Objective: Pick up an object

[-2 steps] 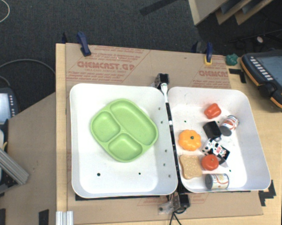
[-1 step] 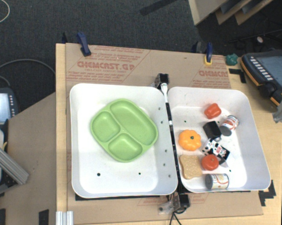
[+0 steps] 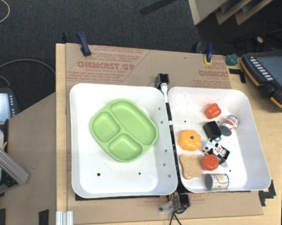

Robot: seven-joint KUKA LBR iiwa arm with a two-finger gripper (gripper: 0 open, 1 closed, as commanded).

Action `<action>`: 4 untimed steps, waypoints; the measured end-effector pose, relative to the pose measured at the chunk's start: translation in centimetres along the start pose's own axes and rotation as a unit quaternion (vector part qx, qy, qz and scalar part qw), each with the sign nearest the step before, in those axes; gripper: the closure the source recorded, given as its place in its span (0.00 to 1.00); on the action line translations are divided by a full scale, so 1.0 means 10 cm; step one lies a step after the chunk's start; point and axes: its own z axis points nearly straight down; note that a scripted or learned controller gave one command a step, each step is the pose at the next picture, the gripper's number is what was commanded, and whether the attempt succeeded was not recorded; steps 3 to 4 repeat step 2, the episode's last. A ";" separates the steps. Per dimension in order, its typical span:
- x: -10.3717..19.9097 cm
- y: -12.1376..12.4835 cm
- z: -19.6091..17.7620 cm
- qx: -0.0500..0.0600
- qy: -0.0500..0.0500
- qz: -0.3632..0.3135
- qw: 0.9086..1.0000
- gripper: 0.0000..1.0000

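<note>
The right bin [image 3: 252, 138] holds every candidate, bunched toward its near edge — an orange pumpkin [image 3: 189, 140], a slice of toast [image 3: 191, 167], red pieces, small cans. The left bin [image 3: 82, 168] carries a green divided plate [image 3: 124, 130] (probably the drop-off side). The tool's state: cannot tell.

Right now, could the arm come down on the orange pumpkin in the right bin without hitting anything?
Probably yes. The pumpkin sits apart at the right bin's left side, open from above; the toast slice lies just below it.
</note>
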 end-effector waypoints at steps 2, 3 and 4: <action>-0.15 -0.30 0.97 0.011 0.005 0.001 1.000 1.00; -0.15 -0.30 0.97 0.011 0.005 0.001 1.000 1.00; -0.15 -0.30 0.97 0.011 0.005 0.001 1.000 1.00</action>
